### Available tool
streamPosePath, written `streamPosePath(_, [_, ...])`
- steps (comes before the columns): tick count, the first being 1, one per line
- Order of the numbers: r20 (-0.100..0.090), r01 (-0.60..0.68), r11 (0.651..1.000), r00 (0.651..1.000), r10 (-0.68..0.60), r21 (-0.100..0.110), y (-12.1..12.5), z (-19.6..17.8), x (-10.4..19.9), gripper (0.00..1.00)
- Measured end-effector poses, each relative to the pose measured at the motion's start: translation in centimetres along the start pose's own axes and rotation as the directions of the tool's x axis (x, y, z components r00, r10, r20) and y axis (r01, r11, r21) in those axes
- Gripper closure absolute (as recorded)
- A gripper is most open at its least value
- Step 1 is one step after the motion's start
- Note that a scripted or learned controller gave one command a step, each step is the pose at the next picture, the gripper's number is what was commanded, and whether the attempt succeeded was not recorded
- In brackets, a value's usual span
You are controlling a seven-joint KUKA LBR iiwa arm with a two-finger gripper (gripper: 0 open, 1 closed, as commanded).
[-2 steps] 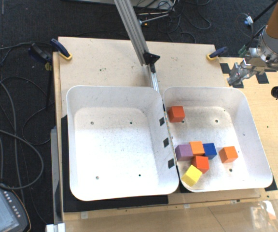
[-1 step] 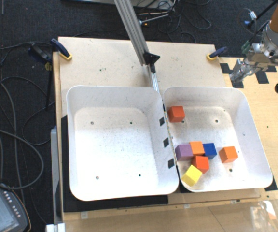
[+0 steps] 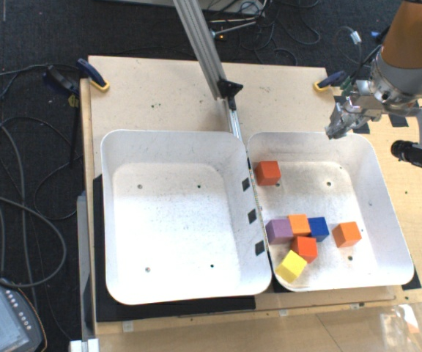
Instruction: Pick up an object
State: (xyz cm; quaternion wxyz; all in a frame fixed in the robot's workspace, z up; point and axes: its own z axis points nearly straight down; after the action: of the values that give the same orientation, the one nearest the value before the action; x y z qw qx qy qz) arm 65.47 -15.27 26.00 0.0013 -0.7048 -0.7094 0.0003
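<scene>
Dark carpet strewn with black cables surrounds a pale wooden bench [image 3: 167, 94] that bears two shallow white bins; the left bin [image 3: 168, 215] sits at centre-left of the frame, the right bin [image 3: 357, 171] at centre-right, their rims touching. Blocks lie in the right bin: a lone orange block [image 3: 269, 172] near its upper left; lower down a cluster of a purple block [image 3: 278, 230], an orange-yellow block [image 3: 299, 224], a blue block [image 3: 318, 228], a red-orange block [image 3: 305, 248] and a yellow block [image 3: 291, 266], packed close; another orange block [image 3: 347, 233] stands just apart to the right. At upper right the gripper [image 3: 338, 127] hangs over the bin's far rim, carrying nothing; whether its claw is spread or pressed together I cannot tell. These blocks look light, rigid and smooth-faced; judging so, the lone orange block offers the easiest hold, squeezed across two opposite flat sides, since nothing crowds it.
</scene>
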Motion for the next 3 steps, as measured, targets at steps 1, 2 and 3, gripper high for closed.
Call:
streamPosePath(1, [0.0, 0.001, 1.0, 1.0, -0.001, -0.001, -1.7, -0.5, 5.1, 1.0])
streamPosePath(2, [0.0, 0.001, 1.0, 1.0, -0.001, 0.0, -4.6, -0.8, 9.8, 1.0])
streamPosePath(3, [0.0, 0.002, 1.0, 1.0, -0.002, 0.001, -6.1, 0.7, 14.8, 1.0])
